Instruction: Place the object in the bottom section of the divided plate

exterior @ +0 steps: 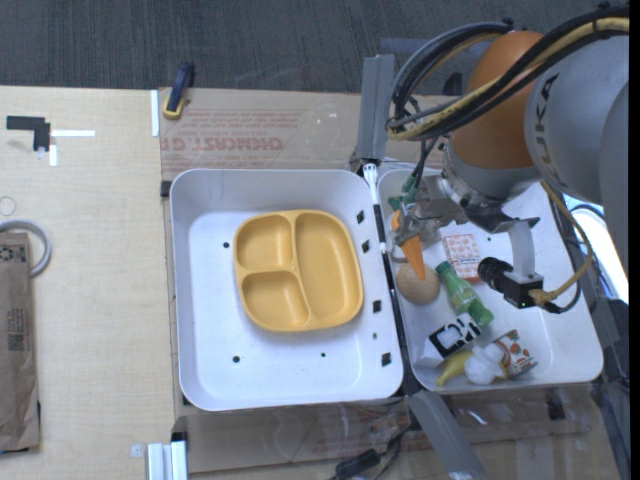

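The gripper (408,220) hangs over the right bin (575,363), at its upper left corner; if it is wide or narrow I cannot tell. Just below it lies an orange carrot (413,255), a smooth cone, its long axis almost upright in the view, its tip pointing down. To the gripper's left, in the left bin (200,368), rests the yellow divided plate (298,268), glossy with rounded corners.

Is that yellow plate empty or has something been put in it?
Empty. All three sections of the plate show bare yellow; the toys lie in the right bin.
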Available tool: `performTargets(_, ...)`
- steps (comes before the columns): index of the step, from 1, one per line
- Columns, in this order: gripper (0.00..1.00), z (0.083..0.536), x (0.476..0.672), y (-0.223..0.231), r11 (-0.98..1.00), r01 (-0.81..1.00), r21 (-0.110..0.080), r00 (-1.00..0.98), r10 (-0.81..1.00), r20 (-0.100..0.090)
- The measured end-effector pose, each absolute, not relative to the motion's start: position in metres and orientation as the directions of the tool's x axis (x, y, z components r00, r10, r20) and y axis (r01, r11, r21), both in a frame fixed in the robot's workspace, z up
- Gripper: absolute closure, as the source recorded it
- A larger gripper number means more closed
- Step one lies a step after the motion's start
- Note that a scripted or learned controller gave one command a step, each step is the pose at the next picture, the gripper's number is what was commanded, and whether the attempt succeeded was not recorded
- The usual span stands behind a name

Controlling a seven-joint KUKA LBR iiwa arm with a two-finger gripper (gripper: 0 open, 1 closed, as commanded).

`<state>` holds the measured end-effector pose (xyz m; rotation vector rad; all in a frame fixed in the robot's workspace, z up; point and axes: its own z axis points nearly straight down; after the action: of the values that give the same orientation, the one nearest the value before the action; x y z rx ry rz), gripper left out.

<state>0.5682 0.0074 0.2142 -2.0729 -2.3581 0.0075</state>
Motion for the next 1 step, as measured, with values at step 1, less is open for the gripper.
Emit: performTargets(1,1.00,0.2082,0.5775,0.0098,0.163,0.987,-0.004,-0.163,0.987,-0.003)
